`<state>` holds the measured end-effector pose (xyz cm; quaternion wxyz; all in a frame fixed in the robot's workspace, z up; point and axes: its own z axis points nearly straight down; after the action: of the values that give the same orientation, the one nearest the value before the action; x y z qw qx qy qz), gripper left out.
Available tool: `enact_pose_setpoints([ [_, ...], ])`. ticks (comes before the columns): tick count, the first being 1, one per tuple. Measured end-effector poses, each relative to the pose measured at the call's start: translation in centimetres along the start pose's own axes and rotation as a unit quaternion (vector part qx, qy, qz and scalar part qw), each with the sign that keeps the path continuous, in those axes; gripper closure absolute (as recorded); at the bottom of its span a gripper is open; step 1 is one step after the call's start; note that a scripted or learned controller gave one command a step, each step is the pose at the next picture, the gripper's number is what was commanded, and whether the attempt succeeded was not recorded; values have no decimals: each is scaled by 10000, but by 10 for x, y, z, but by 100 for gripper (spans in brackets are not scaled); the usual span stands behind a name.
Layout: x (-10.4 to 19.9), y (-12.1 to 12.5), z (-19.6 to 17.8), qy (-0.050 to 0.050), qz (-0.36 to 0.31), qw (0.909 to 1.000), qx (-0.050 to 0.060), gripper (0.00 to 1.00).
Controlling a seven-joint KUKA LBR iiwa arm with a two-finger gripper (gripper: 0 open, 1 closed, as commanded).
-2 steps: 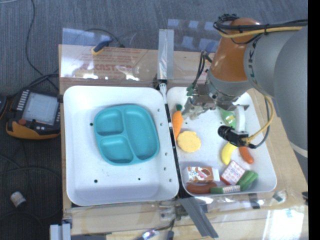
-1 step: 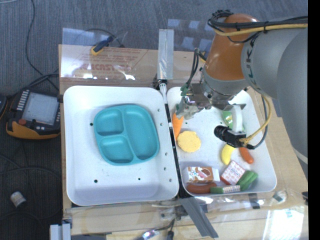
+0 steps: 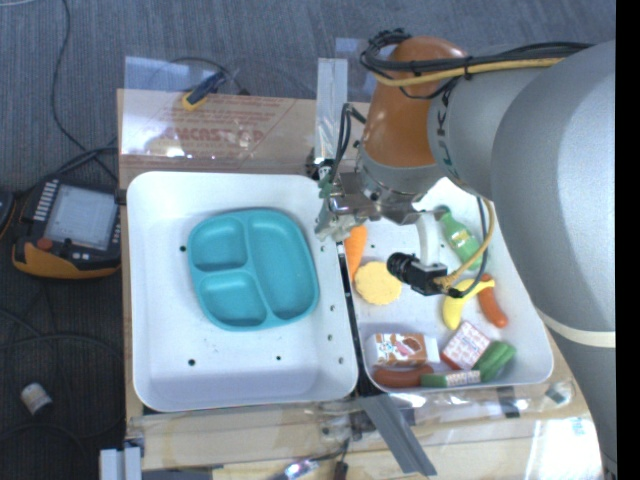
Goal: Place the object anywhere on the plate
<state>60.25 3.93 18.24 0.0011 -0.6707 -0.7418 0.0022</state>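
Your arm (image 3: 520,168) reaches in from the right and covers much of the right bin (image 3: 530,358), while the left bin (image 3: 150,298) holds the teal plate (image 3: 250,266), which has nothing on it. The gripper (image 3: 340,213) hangs over the wall between the two bins, and I can't tell how its jaws stand. Just below it the orange carrot (image 3: 354,248) stands nearly upright along that wall, and I judge it the likeliest pick; the yellow round piece (image 3: 378,283) touches its lower right, so come down from above and carry left.

The plate (image 3: 251,268) is teal; both bins (image 3: 160,368) white; a carrot (image 3: 354,249) orange; a round piece (image 3: 379,283) yellow; the bottle (image 3: 458,236) perhaps green.
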Motion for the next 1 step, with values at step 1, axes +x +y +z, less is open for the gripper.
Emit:
enact_pose_setpoints([
  [1, 83, -51, -51, 3, 253, 9997, -6, 100],
])
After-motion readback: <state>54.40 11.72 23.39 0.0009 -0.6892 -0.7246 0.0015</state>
